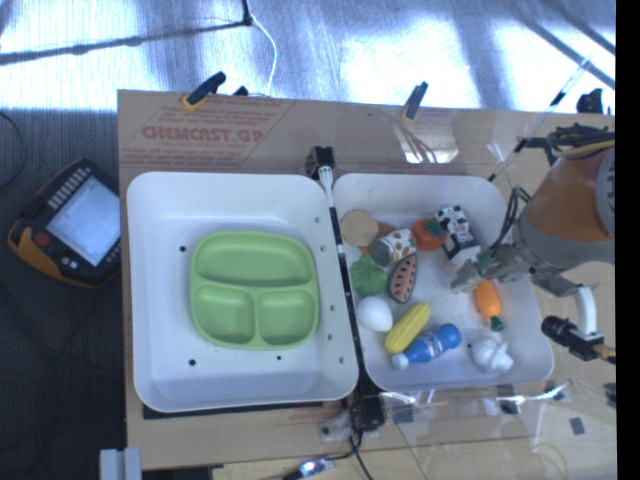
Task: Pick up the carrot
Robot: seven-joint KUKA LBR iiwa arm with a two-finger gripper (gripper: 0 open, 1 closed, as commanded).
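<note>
While the arm [570, 208] reaches in from the right over the right bin [500, 200], its jaws hang at roughly [487, 268], just above and slightly left of the carrot [488, 300]; whether they are spread or pressed together I cannot tell. Carrot lies free on the bin floor near the right wall, beside a small white toy [490, 352]. It is small, orange, green-tipped at the lower end, with its long axis running near-vertical in view.
</note>
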